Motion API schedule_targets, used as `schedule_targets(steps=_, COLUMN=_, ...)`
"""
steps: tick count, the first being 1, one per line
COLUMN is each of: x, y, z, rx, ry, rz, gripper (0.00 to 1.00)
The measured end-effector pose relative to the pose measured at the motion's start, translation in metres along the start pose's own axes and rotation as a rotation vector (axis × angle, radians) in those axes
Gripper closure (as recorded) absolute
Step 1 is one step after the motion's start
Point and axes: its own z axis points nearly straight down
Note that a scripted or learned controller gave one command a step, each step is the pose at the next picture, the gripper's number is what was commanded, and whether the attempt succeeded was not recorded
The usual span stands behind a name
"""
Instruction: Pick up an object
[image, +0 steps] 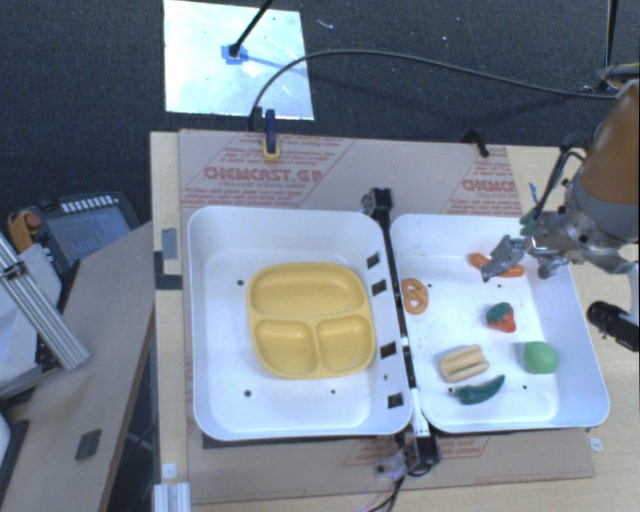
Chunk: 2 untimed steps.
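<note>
We see the bench (330, 160), covered with printed cardboard, carrying two shallow white bins side by side, and we take the scene from the largest thing down. The left bin (215, 330) holds a yellow divided tray (308, 318) with one long compartment along its far side and two smaller ones on the near side; nothing lies in any of its compartments. The right bin (570, 400) holds the small toy foods. Over its far right corner hangs the grey arm (610, 190), reaching in from the right, with its gripper (520, 250) low above the bin's far side. We cannot tell how the gripper is set, nor whether it has hold of anything. Right beside its tip lies an orange piece (500, 266), partly covered by the gripper. In the near half of that bin we find a tan bun-like piece (462, 361) and, just in front of it, a dark green pepper-shaped piece (478, 391). To their right sits a round green piece (540, 356), and beyond it, nearer the middle, a red and green strawberry-like piece (501, 316). Smallest of all, an orange pretzel (413, 296) lies close to the wall that this bin shares with the left one.
</note>
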Motion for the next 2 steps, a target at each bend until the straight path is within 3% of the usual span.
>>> schedule_targets(steps=2, x=-0.002, y=-0.003, z=0.084, rx=0.005, ry=0.001, rz=0.002, gripper=0.00)
